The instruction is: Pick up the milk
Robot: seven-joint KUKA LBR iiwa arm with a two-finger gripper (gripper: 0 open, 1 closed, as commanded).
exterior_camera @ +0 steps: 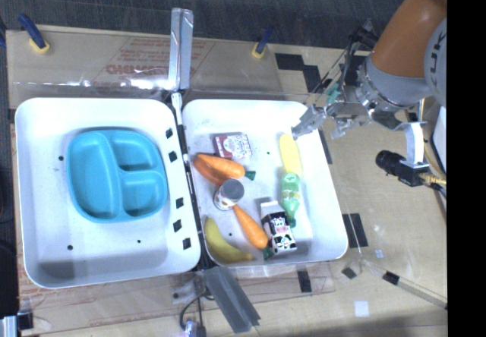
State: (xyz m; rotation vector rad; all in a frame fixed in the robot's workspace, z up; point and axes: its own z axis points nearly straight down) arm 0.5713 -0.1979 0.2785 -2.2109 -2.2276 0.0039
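While the milk [279,232] is lying near the front of the right bin [328,199], just beside a carrot [250,227] and below a green bottle [290,193], the pincer [307,124] is hovering over that bin's far right rim, its opening impossible to judge.

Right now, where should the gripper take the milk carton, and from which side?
Probably from above, across the narrow sides of the milk carton. It lies in the right bin's near corner, with a carrot against its left and a green bottle at its far end. The gripper sits over the far rim.
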